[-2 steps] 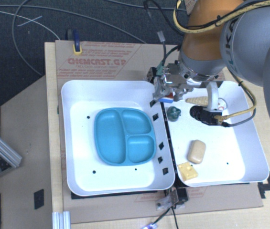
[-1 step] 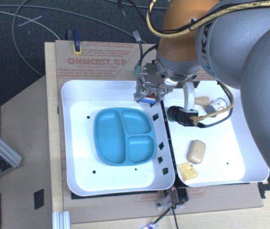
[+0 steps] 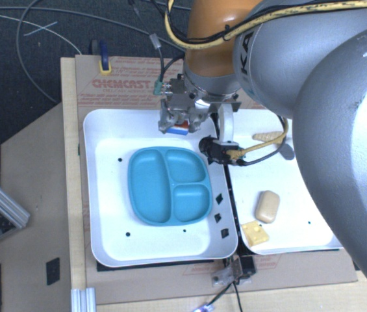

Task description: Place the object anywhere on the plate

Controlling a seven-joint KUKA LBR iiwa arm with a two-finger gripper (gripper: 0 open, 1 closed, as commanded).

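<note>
A blue plate (image 3: 169, 184) with three compartments lies in the middle of the left white bin (image 3: 105, 194). My gripper (image 3: 178, 126) hangs over the far side of that bin, just beyond the plate's far rim. A small white object with red and blue marks (image 3: 179, 130) sits between its fingertips, and the gripper is shut on it. The object is past the plate's edge, not over a compartment.
The right bin (image 3: 300, 239) holds a tan bread-like lump (image 3: 267, 207), a yellow chunk (image 3: 254, 234) at its near left corner, and a pale tan piece (image 3: 267, 136) at the far side. The arm covers much of the right bin.
</note>
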